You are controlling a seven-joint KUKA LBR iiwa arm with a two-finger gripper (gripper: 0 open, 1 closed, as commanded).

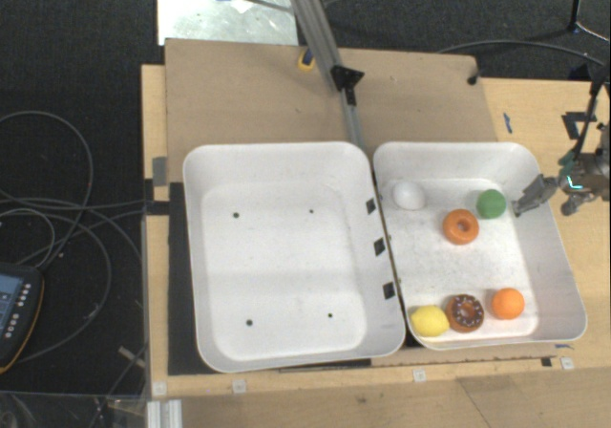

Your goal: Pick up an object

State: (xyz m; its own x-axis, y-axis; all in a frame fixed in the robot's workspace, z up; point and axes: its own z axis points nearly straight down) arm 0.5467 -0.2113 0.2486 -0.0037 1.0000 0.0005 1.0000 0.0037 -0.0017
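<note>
Nearest the camera, along the near wall of the right bin (558,254): a yellow lemon (430,321), a brown sprinkled donut (465,312) just beside it, touching or nearly so, and an orange ball (508,303) to the right of the donut, a small gap between them. All three sit on the bin floor.

Middle of the same bin: an orange-glazed donut (461,226), lying flat. Just past it and to the right, a green ball (491,203), near the donut but apart. Far-left corner of the bin: a white ball (409,195), close to the wall shared with the left bin (277,254).

Gripper (550,195) is at the right bin's right rim, level with the green ball, fingers spread apart, nothing between them. One dark finger (531,195) reaches over the rim toward the green ball, not touching it.

Both bins sit side by side on a brown board (248,92). A grey pole (315,15) slants over the far end of the board.
</note>
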